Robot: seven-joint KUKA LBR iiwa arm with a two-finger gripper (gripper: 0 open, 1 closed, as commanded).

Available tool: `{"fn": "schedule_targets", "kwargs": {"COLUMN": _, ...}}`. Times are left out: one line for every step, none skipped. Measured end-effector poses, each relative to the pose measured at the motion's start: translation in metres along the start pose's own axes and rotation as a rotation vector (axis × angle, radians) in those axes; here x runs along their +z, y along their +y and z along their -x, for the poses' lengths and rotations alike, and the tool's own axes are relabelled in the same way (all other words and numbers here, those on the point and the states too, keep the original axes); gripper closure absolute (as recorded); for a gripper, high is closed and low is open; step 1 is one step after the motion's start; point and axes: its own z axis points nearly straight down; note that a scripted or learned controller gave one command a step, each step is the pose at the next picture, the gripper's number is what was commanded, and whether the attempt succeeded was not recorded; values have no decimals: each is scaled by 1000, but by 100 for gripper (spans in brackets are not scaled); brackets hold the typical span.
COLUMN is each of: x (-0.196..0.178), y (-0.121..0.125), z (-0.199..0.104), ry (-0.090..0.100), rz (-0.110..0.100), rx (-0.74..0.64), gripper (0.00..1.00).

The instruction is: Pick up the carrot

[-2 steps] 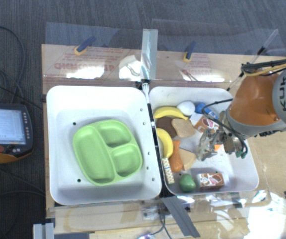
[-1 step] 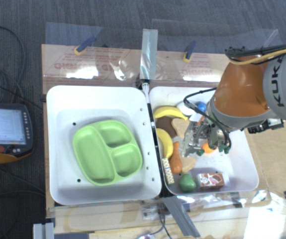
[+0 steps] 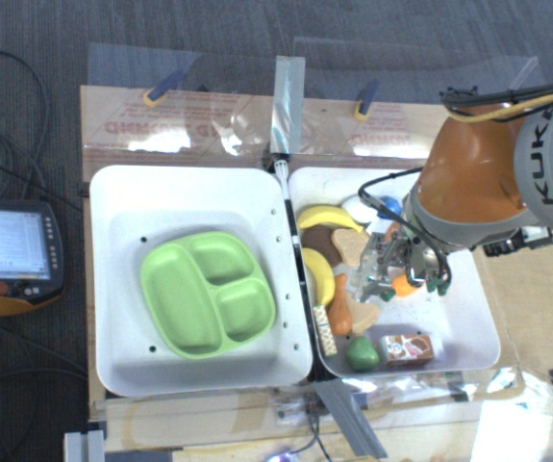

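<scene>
The carrot lies in the right bin, near its left wall, beside the banana. Its long axis runs toward the bench's front edge. The gripper stands just right of it. Jaw state: cannot tell.

Dark grey carpet covers the floor around a pale wooden bench. A control tablet lies on the carpet at left, black cables looping near it.
</scene>
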Motion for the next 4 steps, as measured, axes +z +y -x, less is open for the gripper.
{"fn": "schedule_targets", "kwargs": {"x": -9, "y": 0, "z": 1, "ry": -3, "rz": -2, "rx": -1, "gripper": 100}}
{"fn": "schedule_targets", "kwargs": {"x": -60, "y": -60, "z": -22, "ry": -1, "rz": -1, "rx": -153, "gripper": 100}}
{"fn": "schedule_targets", "kwargs": {"x": -65, "y": -17, "z": 7, "ry": 2, "rz": 2, "rx": -429, "gripper": 100}}
{"fn": "schedule_targets", "kwargs": {"x": 46, "y": -90, "z": 5, "ry": 10, "rz": 5, "rx": -680, "gripper": 100}}
